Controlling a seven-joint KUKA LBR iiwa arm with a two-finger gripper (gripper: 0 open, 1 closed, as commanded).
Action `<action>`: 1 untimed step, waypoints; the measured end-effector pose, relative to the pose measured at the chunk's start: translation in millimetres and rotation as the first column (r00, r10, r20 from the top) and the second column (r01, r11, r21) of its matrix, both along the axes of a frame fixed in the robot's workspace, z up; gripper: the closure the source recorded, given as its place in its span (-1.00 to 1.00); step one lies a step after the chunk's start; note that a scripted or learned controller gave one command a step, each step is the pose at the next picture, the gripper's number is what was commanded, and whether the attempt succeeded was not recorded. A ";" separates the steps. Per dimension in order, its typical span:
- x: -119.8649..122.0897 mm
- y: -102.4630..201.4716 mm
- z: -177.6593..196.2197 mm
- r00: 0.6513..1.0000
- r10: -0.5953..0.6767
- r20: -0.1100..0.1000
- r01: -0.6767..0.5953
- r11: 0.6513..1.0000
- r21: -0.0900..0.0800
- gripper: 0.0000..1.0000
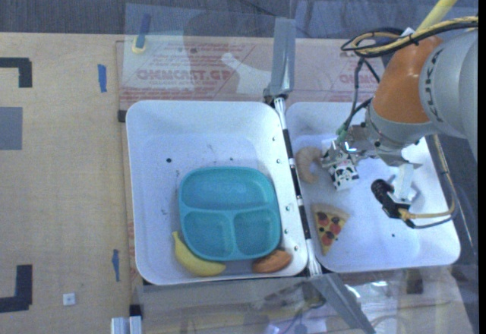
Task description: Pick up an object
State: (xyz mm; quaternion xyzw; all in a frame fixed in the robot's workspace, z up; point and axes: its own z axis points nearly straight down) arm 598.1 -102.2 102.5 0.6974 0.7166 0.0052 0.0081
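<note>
One hand (343, 168) hung over the right bin (433, 249), grip unclear, small black-and-white object (345, 177) at its tip, pizza slice (329, 226) nearby.

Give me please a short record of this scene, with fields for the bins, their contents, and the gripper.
left bin: teal divided tray, banana and an orange item along its near edge
right bin: pizza slice toy, tan object by the divider
gripper: low over the right bin, beside the tan object
jaws: state cannot be judged
grasp: none visible
</note>
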 end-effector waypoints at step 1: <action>8.9 35.8 91.8 0.991 -0.131 -0.018 0.131 0.991 0.003 1.00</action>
